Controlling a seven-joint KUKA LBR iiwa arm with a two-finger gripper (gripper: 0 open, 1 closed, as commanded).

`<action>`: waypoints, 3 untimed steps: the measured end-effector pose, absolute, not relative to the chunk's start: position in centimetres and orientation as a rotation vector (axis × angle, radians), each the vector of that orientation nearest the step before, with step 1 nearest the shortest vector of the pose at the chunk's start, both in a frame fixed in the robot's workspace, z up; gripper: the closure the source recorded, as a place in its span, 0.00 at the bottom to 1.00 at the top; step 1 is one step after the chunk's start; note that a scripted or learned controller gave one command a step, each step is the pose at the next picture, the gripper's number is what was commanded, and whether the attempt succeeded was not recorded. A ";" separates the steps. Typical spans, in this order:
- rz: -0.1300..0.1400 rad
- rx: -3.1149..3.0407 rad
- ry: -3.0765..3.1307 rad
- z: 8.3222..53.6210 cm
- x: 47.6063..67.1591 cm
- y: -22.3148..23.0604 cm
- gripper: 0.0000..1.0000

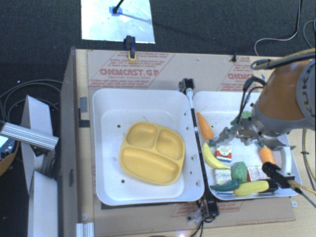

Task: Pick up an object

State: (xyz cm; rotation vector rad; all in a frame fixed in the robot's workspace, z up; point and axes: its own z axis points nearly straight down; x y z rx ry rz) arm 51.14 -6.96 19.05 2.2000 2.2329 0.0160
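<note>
Seemingly, gripper hovers low over banana.

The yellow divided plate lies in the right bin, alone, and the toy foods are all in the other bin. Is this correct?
Not quite: the yellow divided plate lies in the left bin, not the right one. The camera view shows it alone there, while the toy foods, such as the banana and the corn cob, are all in the right bin.
</note>
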 end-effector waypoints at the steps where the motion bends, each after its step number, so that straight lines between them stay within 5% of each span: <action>1: -0.001 2.223 2.215 15.9 53.1 -14.4 0.00; 2: 0.013 2.216 2.212 8.9 50.6 -10.6 0.00; 3: 0.012 2.205 2.223 8.9 59.2 -9.6 0.00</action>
